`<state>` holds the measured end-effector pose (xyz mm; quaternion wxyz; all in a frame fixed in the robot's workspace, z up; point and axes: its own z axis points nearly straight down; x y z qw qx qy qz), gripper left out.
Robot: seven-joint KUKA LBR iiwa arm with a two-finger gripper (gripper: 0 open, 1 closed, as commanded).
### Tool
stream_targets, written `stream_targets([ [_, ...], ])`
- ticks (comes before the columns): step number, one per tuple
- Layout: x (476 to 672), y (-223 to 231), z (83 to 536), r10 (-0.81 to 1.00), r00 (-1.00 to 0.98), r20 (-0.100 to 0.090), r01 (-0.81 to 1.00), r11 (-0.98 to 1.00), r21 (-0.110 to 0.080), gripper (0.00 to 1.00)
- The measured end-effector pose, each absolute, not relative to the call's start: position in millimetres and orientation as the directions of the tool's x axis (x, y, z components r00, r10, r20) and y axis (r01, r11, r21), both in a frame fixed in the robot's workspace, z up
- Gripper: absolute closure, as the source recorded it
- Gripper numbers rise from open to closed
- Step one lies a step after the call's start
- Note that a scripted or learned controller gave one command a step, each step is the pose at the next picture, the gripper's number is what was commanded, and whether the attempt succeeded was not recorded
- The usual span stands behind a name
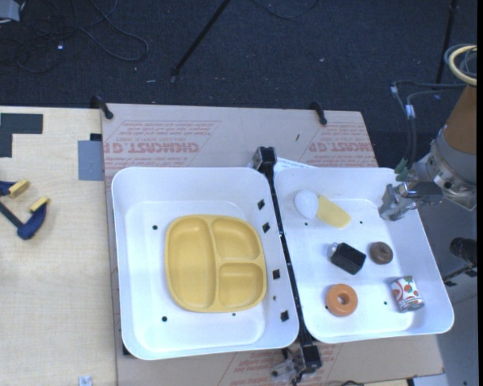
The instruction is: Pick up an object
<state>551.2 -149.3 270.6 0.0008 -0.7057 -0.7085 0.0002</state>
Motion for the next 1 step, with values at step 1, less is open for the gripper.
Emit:
stream_targets([
  [1,560.3,-97.7,251.2,1.0,-0.003,0.002,1.0,0.003,-0.004,1.0],
])
